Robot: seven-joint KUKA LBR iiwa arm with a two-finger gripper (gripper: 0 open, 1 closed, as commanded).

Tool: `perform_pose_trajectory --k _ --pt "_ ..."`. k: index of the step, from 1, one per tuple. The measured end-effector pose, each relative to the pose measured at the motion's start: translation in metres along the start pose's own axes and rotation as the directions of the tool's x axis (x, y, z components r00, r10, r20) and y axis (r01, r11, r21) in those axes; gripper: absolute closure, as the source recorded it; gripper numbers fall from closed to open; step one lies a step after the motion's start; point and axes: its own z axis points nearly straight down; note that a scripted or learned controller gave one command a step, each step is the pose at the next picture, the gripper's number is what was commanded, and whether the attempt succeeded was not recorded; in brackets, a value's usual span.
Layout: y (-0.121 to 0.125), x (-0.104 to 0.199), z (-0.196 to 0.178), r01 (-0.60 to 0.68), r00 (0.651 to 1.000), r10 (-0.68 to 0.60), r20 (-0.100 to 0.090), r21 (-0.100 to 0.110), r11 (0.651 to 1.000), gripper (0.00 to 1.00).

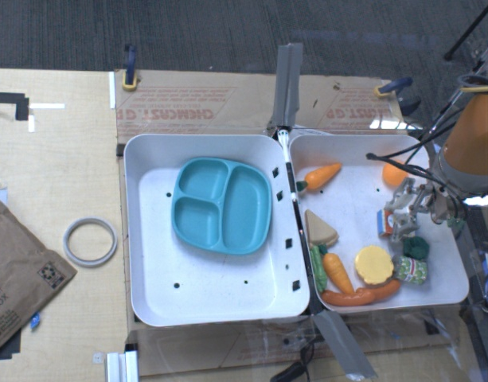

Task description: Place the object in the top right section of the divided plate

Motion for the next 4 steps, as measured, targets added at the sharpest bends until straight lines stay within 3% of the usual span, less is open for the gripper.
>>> perform_pose_trajectory --k 1,2,3,4 --pt "0.0 -0.001 -0.008 -0.003 1.0 0.003 0.003 -0.002 1.0 1.0" --pt "0.067 0.046 0.001 0.109 0.994 -0.109 -0.004 -0.001 0.994 1.0" --pt "0.115 0.068 0.001 0.345 0.939 -0.345 -0.003 -0.001 0.939 1.0" --pt "0.055 0.061 -0.021 0.479 0.878 -0.479 0.0 -0.001 0.878 1.0"
